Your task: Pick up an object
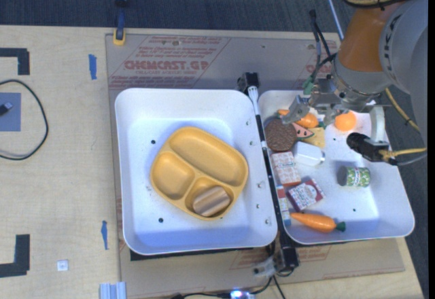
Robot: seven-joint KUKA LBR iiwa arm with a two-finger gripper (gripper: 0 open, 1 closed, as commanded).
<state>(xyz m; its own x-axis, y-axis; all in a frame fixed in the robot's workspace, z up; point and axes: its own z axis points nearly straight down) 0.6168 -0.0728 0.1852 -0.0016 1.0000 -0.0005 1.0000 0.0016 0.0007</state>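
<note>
The gripper (307,109) is hovering over the far end of the right bin (397,213); its state cannot be told. An orange ball (345,121) is lying just right of it, a brown disc (279,134) just below-left, a carrot (316,221) well nearer the camera.

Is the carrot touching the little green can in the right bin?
Apart. The camera view shows bare white bin floor between the carrot and the green can.

Bright, even overhead light falls across the pale wooden bench (61,209), washing the two shallow white plastic bins (136,128) nearly to glare with only soft shadows, while small items look slightly soft and grainy.
</note>
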